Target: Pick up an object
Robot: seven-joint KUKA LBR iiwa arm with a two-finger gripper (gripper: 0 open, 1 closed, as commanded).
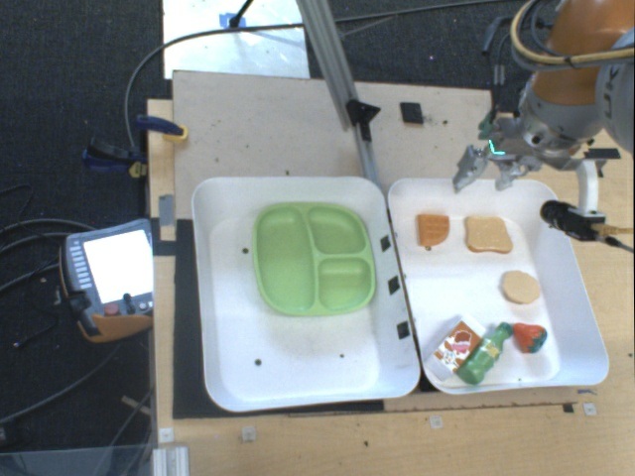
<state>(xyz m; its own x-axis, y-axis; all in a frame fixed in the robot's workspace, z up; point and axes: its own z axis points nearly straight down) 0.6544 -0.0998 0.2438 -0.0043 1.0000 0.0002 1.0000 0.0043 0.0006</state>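
Right now I have the gripper hanging over the far edge of the right bin, close to that bin's back left corner, with the grey arm and its orange band rising toward the upper right of my view. Its two fingers stand spread apart, and I see nothing between them. Below and in front of it, inside the right bin, an orange-brown toast-like piece lies near the dividing edge, and a paler slice of bread lies just beside it to the right. Nearer to me a round tan cookie-like disc sits by itself. Along the bin's near side a small red and white carton touches a green bottle, and a red strawberry-like toy lies against the bottle's top; at this resolution I am only fairly sure of those names. Every one of these rests on the bin floor, apart from the gripper. The left bin holds a green divided plate with three compartments, lying flat toward its far side.
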